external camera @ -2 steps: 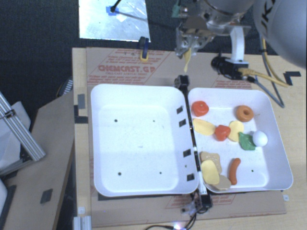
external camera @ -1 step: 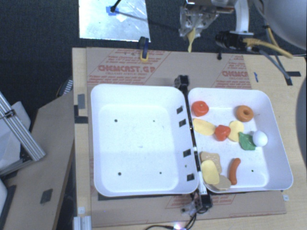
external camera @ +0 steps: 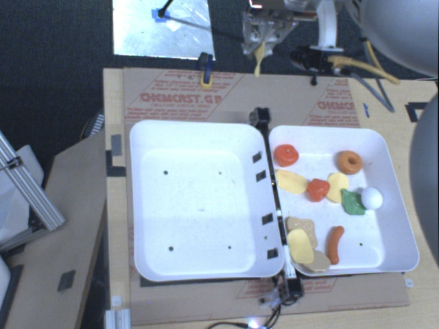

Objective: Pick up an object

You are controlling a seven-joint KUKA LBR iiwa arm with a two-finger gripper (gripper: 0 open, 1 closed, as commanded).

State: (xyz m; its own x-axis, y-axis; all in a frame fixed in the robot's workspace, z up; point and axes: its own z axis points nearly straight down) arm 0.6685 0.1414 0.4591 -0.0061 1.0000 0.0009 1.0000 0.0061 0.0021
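gripper [external camera: 260, 46] seen raised at top of view, beyond the bins' far edge; thin yellow piece [external camera: 259, 59] seen hanging between its fingers | right bin [external camera: 394, 184] located below and right of tool; tomato [external camera: 285, 155], donut [external camera: 349, 162], white egg [external camera: 372, 198], sausage [external camera: 334, 244] lying in it | left bin [external camera: 147, 204] located below-left

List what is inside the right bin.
The right bin holds toy food: a tomato, a doughnut, a sausage, a white egg touching a green piece, and yellow, red and tan pieces. Overlapping pieces hide whatever lies beneath them.
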